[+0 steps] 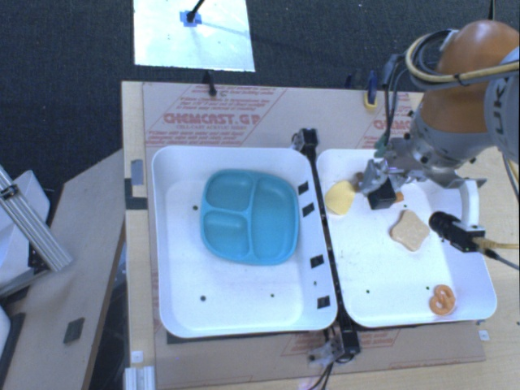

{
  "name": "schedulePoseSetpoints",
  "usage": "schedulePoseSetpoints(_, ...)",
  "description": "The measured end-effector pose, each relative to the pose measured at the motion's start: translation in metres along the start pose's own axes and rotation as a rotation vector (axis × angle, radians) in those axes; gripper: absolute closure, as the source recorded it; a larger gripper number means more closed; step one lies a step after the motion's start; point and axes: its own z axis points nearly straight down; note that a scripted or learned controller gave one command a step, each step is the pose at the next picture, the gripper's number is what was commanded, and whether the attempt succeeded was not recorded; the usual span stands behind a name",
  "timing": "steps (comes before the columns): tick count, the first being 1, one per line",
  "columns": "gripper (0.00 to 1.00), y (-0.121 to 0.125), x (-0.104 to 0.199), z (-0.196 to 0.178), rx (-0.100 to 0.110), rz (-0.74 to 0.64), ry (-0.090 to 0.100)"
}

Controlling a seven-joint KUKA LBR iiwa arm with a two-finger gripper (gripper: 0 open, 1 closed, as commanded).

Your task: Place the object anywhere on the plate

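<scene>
Centrally, smooth sectioned teal plate (248, 217)

The right bin (382, 291) lies beneath the gripper (380, 187), and the left bin (166, 242) sits well off to its left. A slice of toast (410, 230) lies near the gripper, towards the front. A small pretzel (442, 299) lies further that way, by the bin's front corner. Black clips (309, 210) line the seam between the bins, left of the gripper. Behind it to the left is a board with red lettering (211, 119), and further back a white sheet (191, 31).
</scene>
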Motion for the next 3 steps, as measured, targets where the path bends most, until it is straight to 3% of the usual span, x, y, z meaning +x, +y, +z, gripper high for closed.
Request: schedulePoseSetpoints(3, 1.00, 0.037, 0.152, 0.006, 0.001, 0.000, 0.000)
